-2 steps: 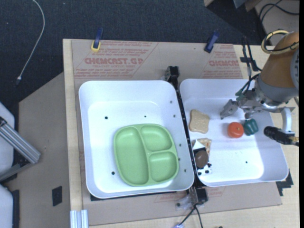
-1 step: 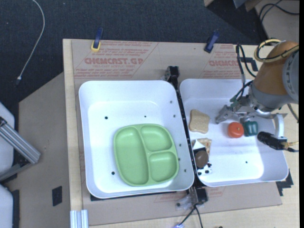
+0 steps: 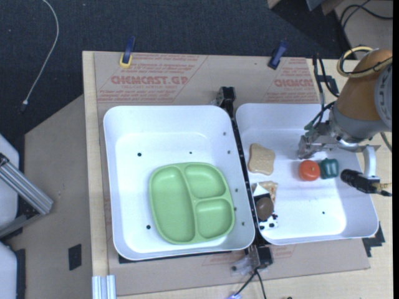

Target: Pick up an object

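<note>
Overhead view of a counter (image 3: 187, 73) covered with printed brown cardboard, carrying two shallow white bins side by side. The left white bin (image 3: 124, 129), at centre frame, holds a pale green plastic plate with three compartments (image 3: 190, 201). The right white bin (image 3: 299, 220) holds several small things: a tan slice of toy bread (image 3: 261, 159) near its left wall, a dark brown lump with a pale piece against it (image 3: 265, 201) at its lower left, and a round orange-red object (image 3: 308, 170) touching a small teal block (image 3: 328, 167) near the middle. A grey robot arm with an orange band (image 3: 368, 98) reaches in from the right edge of the frame. Its gripper (image 3: 310, 143) hangs at the upper right of the right bin, just above the orange-red object and apart from it. Whether the gripper is spread or closed cannot be told from this angle, and nothing is seen held in it. The pick seems to be at the approach step, with nothing lifted yet. The next move probably calls for lining up over one object, likely the orange-red one, then coming down without nudging the teal block beside it.
</note>
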You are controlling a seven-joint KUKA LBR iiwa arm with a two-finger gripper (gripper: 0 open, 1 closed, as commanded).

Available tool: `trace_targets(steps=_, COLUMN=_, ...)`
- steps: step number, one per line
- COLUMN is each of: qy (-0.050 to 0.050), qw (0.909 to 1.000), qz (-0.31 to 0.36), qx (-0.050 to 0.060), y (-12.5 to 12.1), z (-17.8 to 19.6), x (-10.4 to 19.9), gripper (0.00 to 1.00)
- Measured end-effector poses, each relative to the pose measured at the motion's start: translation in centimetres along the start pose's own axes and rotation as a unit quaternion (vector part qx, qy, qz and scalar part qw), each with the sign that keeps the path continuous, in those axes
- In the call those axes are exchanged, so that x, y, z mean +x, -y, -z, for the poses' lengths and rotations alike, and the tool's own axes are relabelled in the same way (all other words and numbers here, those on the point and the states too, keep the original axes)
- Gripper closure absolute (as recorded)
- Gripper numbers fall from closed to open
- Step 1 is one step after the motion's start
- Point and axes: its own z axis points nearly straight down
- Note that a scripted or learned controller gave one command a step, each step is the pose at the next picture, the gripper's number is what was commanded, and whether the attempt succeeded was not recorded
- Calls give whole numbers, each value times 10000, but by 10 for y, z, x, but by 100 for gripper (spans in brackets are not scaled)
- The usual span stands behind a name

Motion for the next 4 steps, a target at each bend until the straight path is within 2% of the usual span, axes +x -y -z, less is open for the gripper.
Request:
trace_targets(steps=2, qy=15, qw=10000, qz=-3, qx=-32, y=5, z=122, x=-10, gripper=100)
trace_targets(steps=3, qy=15, qw=10000, qz=4, qx=-35, y=4, z=171, x=-11, gripper=100)
trace_targets(steps=4, qy=-17, qw=10000, qz=29, qx=16, y=15, z=160, x=51, gripper=100)
